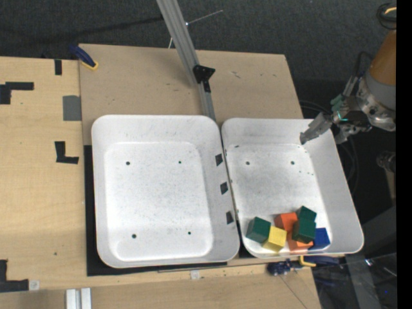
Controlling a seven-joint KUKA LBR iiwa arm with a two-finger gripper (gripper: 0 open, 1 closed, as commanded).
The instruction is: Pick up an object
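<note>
- Two shallow white bins were seen side by side on a wooden bench (148,76), the left bin (103,172) lying beside the right bin (270,134), their inner rims almost touching.
- The arm (383,69) was seen reaching in from the right, its orange band visible near the frame edge above the grey wrist.
- The gripper (313,131) was found above the far right corner of the right bin, at its rim, pointing down and to the left.
- Whether the gripper was apart or together could not be told, as only a dark grey tip was made out; nothing was seen clamped in it.
- The objects were gathered in the near right corner of the right bin, well apart from the gripper.
- A green block (259,229) was placed at the left of the cluster, with a yellow block (277,238) just beside it.
- An orange block (287,221) was seen behind the yellow one, and a dark green block (306,223) stood to its right.
- A blue block (321,237) was lodged against the bin's near right wall.
- A grey metal rail (180,31) was laid slantwise from the top of the view down to the gap between the bins.
- A blue and yellow clamp (84,56) was noticed at the bench's far left edge.
</note>
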